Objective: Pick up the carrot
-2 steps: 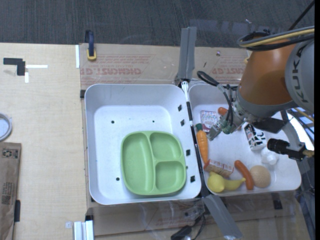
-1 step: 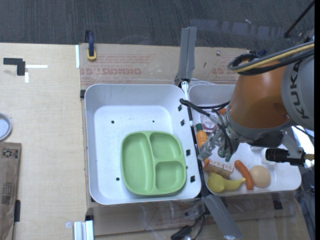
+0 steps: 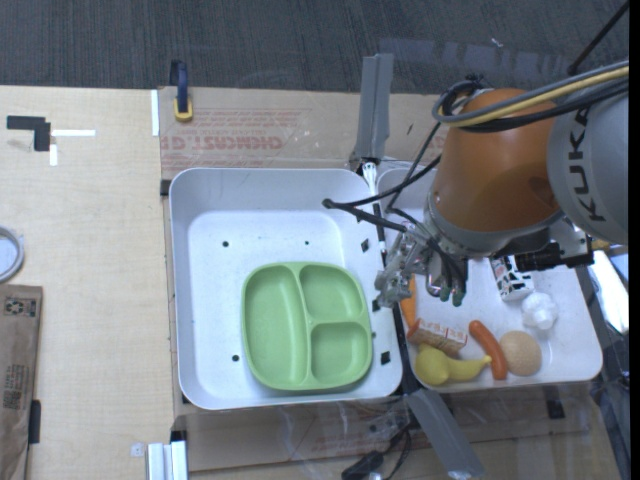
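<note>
I see my hand (image 3: 432, 286) over the right bin (image 3: 570, 366), near the carrot (image 3: 488, 346) (grip unclear, cannot tell).

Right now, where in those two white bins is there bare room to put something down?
The left bin has bare floor above and left of the green plate. The right bin is crowded: hand, carrot, banana and egg.

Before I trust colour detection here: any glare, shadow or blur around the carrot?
In the camera view, focus is fairly sharp throughout; the hand and wrist shade the near end of the right bin, partly covering the carrot; the white bin floors look bright, with soft shadow beside the green plate.
</note>
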`<action>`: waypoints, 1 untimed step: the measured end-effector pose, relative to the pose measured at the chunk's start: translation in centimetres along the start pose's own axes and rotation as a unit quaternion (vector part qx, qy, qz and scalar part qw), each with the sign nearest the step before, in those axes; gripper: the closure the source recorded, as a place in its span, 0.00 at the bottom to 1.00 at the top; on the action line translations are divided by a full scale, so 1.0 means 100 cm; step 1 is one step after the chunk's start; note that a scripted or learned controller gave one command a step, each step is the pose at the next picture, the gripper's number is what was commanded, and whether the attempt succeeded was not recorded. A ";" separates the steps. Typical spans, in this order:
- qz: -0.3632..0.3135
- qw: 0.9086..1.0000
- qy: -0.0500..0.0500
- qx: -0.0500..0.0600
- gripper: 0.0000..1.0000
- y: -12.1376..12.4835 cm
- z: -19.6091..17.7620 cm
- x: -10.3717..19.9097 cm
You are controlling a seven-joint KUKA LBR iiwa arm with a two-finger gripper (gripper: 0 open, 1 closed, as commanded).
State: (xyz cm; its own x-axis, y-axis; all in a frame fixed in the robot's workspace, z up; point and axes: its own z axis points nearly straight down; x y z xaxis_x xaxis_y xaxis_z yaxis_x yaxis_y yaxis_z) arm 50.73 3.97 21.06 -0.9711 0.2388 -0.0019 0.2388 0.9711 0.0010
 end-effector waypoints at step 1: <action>-0.347 0.938 0.000 -0.001 1.00 0.042 0.019 -0.003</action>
State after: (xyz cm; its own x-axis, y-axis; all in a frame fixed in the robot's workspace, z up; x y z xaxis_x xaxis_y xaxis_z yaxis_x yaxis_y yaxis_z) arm 52.01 7.94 19.13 -0.8928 -0.4505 -0.0022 -0.4505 0.8928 0.0013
